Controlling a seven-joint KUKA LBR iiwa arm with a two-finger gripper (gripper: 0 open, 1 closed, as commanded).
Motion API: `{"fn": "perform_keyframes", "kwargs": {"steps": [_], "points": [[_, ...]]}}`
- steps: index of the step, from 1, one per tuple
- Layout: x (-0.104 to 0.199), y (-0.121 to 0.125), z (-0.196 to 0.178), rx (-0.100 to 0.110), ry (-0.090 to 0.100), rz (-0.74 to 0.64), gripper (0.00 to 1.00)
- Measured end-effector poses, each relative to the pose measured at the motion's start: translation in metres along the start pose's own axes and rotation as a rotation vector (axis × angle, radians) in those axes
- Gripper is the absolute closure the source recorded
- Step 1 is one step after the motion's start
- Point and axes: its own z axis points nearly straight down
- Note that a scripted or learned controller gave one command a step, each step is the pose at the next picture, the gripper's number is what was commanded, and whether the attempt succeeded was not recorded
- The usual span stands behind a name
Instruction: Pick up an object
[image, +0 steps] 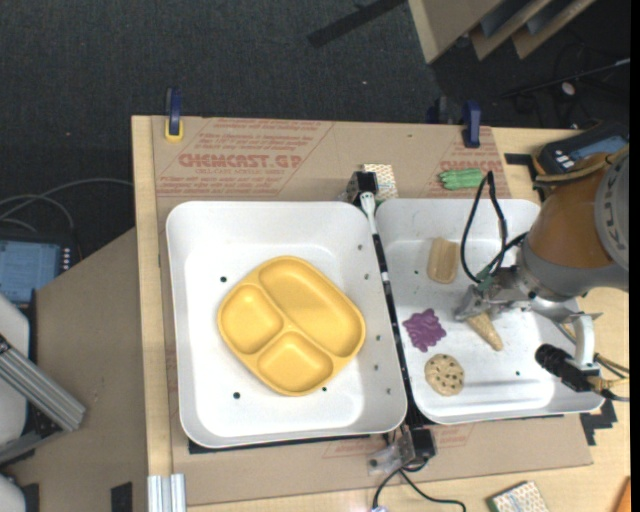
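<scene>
The tool (484, 305) hovered over a tan wedge (488, 331); whether it gripped was unclear. Descending squarely would have helped.

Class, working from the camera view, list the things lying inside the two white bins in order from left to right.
Yellow divided plate → purple grape bunch → chocolate-chip cookie and, further back, tan bread piece at about the same place → cone-shaped piece beneath the gripper.

You see a yellow tray (290, 323) in a white bin (190, 300), plus a purple piece (424, 327) and a tan, dark-speckled cookie (444, 374).
</scene>
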Motion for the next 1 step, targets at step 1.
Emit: {"fn": "perform_keyframes", "kwargs": {"steps": [1], "points": [[0.0697,0.0405,-0.1072,-0.016,-0.002,-0.006,1.0]]}}
